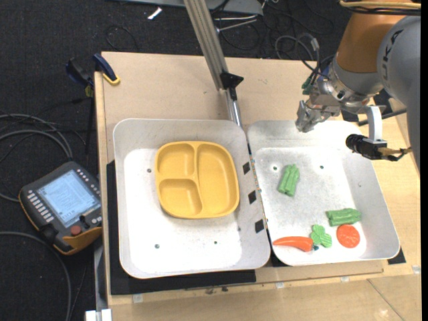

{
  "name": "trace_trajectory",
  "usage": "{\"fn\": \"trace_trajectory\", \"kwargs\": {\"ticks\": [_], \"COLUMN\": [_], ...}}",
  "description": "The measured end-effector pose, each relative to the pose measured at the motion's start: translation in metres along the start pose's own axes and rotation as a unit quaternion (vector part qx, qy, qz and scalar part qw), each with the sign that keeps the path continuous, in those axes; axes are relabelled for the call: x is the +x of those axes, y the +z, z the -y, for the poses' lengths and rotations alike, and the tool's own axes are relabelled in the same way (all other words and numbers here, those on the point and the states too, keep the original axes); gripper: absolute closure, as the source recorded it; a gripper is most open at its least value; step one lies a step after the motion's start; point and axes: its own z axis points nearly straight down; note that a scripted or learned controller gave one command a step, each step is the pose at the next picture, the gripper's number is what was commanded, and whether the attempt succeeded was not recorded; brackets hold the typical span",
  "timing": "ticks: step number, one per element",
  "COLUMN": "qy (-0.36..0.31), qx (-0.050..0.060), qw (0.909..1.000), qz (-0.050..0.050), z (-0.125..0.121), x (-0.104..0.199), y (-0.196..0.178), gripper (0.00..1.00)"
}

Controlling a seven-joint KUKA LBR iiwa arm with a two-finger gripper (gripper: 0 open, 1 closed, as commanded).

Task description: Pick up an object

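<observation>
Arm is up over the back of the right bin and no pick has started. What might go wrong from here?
1. The carrot, small green piece and tomato slice crowd the right bin's front edge; a descent there may nudge neighbours or grab two.
2. They lie close to the rim, so the gripper could strike the bin wall.
3. The green vegetable lies alone, likely the safer target, though it is flat and may slip.

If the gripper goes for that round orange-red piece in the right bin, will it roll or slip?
The orange-red disc looks flat, lying on its face, so it probably won't roll. It looks like smooth moulded plastic, likely light and stiff, so it may slide if nudged. Lying low against the bin floor, it may give the gripper little edge to pinch.
</observation>
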Motion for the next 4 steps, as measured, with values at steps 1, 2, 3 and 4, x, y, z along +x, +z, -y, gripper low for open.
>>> {"fn": "trace_trajectory", "kwargs": {"ticks": [1,2,3,4], "qy": [0.0,-0.003,-0.003,-0.003], "qx": [0.0,0.005,0.006,0.005], "qw": [1.0,1.0,1.0,1.0], "qz": [0.0,-0.002,-0.002,-0.002], "z": [-0.002,0.015,0.044,0.056], "x": [0.0,0.057,0.113,0.165], "y": [-0.054,-0.039,-0.03,-0.028], "gripper": [1.0,1.0,1.0,1.0]}}
